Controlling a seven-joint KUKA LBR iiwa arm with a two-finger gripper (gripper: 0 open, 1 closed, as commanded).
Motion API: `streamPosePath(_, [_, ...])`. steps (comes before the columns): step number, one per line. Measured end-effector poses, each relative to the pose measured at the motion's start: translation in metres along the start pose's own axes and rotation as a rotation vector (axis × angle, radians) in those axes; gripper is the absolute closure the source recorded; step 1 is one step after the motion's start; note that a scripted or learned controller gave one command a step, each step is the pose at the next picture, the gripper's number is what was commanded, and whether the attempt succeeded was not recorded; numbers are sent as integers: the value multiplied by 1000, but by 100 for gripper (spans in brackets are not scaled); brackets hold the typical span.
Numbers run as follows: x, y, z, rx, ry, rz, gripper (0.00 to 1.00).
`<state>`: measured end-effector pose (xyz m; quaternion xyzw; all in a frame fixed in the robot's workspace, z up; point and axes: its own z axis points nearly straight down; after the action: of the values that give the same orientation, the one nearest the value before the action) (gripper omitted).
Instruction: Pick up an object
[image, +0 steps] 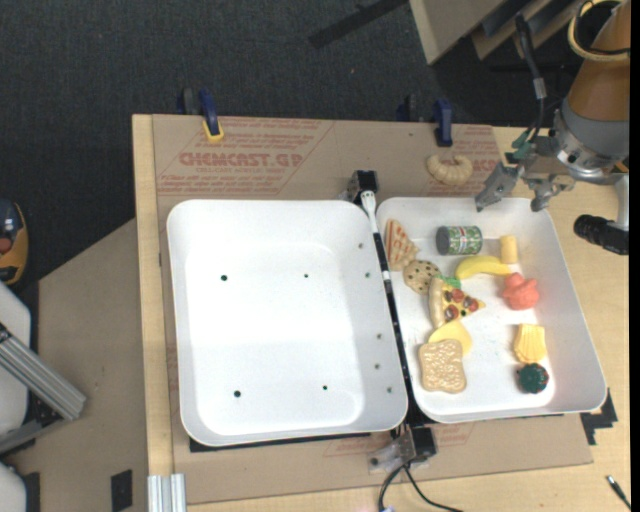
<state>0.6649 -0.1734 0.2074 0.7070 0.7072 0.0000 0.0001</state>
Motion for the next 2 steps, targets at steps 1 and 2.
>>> streamPosePath(1, [4, -20, 112, 10, 5, -2, 0])
streamPosePath(2, [64, -55, 117, -11, -4, -2, 0])
